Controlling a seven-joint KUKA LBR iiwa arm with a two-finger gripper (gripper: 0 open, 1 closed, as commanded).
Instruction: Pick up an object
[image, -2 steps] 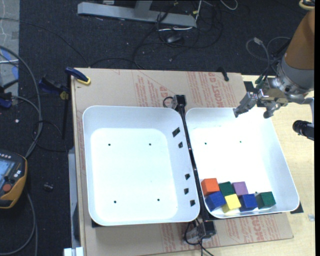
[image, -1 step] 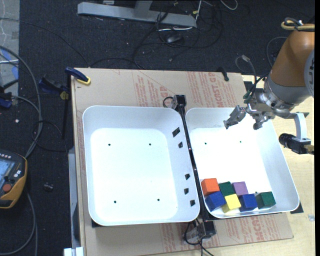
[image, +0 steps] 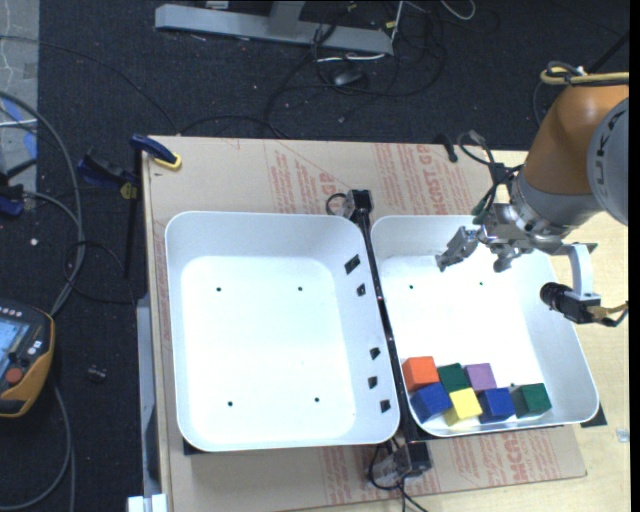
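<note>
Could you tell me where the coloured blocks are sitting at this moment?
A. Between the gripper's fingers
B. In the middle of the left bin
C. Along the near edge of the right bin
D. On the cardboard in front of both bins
C: the coloured blocks, orange, green, purple, blue and yellow, cluster against the near wall of the right bin, well apart from the gripper, which hovers over that bin's far part.

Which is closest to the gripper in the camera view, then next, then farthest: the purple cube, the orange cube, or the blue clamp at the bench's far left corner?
From the gripper, over the right bin's far end:
1. Purple cube, in the block cluster at the right bin's near end.
2. Orange cube, at that cluster's left end.
3. Blue clamp, across the bench, beyond the left bin.
</note>
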